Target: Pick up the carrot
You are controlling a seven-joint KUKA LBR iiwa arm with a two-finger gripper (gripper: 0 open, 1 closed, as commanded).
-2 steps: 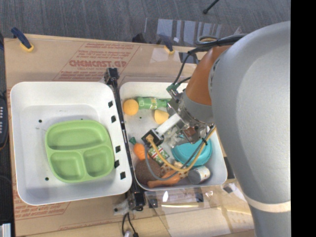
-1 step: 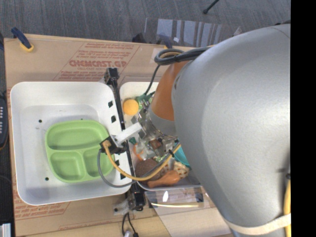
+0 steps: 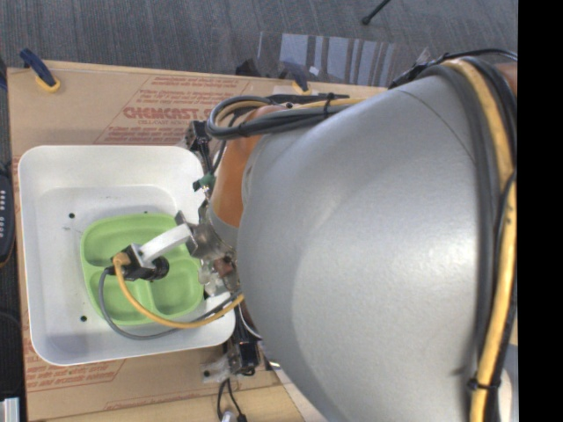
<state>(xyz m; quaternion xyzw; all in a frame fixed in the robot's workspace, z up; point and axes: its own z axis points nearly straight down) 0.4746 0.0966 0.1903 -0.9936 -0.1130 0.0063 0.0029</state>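
Where the carrot lies relative to the pincer (image 3: 209,255) cannot be told: the bare parts of the shallow white plastic bin (image 3: 53,178) hold no carrot, and the bulky grey arm (image 3: 378,253) covers everything to the right of it.

The pincer is low over the right-hand side of the bin, at the right edge of a lime-green plastic plate (image 3: 101,236) with rounded corners and raised ridges dividing it into compartments. Only a cluster of metal parts at the end of the wrist is plain. Whether the pincer is apart or together cannot be told, nor whether it holds or touches anything, since the wrist and the orange band (image 3: 227,187) above it stand over that spot.

The plate lies flat on the bottom of the bin, towards its lower middle, and its visible compartments are bare green. A few small dark dots mark the white bottom of the bin near the plate's left side.

A loop of black cables (image 3: 264,111) arches over the wrist. The bin rests on a brown cardboard-covered tabletop (image 3: 106,117) printed with red lettering. A blue-handled clamp (image 3: 40,70) grips the tabletop's far left corner, and beyond that is grey carpeted floor (image 3: 132,16).
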